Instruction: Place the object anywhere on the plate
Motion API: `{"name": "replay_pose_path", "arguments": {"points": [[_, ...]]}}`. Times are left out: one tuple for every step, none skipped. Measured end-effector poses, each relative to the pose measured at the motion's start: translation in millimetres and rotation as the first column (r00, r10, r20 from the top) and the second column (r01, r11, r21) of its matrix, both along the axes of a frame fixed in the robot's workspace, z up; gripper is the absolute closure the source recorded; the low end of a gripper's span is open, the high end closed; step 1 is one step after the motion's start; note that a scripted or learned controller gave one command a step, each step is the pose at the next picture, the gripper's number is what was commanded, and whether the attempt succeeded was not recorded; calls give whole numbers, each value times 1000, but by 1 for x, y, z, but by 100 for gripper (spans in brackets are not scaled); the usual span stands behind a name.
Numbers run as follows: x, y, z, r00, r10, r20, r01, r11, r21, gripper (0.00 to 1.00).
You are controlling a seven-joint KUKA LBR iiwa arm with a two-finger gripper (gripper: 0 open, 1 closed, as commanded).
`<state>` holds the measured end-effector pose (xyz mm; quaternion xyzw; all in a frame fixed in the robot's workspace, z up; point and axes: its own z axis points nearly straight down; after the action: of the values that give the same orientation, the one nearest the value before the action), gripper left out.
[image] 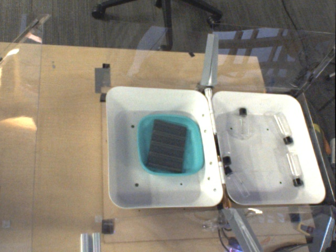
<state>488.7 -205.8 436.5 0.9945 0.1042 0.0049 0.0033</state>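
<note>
Camera view: dark ribbed object flat on teal plate in left bin; gripper state indeterminable.

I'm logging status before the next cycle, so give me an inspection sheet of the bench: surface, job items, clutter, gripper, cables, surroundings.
Surface: wooden bench bearing two white bins side by side, left bin and right bin.
Job's things: teal plate in the left bin; dark ribbed block lies on it, within the rim.
Clutter: clear tubes with black caps scattered in the right bin.
Grippers: nothing seen.
Cables: thin wires at the bench's front edge, below the bins.
Surroundings: office chair base on grey carpet behind the bench; clear panels with glare.
</note>
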Motion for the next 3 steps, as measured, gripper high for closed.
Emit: {"name": "replay_pose_path", "arguments": {"points": [[0, 0, 0, 1000, 0, 0, 0, 1000, 0, 0], [0, 0, 0, 1000, 0, 0, 0, 1000, -1, 0], [0, 0, 0, 1000, -1, -1, 1, 1000, -1, 0]]}}
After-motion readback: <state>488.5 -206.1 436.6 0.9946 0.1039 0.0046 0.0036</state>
